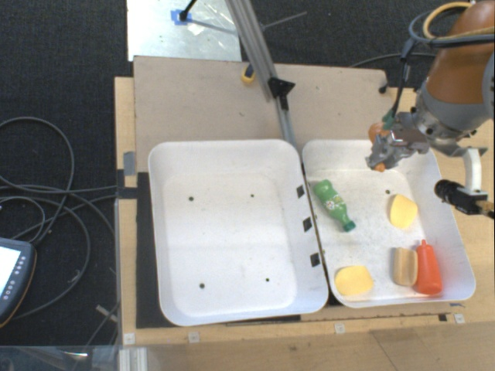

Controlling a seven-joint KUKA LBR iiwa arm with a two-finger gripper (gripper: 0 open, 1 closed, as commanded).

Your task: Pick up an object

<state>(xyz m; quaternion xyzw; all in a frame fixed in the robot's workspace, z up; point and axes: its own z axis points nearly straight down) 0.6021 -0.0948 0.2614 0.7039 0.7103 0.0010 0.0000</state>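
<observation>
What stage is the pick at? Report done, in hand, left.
Done: nothing looks picked. The green bottle, two yellow pieces, bun and red bottle all lie in the right bin.
In hand: the gripper sits over that bin's far edge, with nothing seen between its fingers.
Left: descend, grasp one item, lift.

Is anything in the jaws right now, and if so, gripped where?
Cannot tell: the gripper hangs over the right bin's far edge, with a small orange thing beside it.
</observation>
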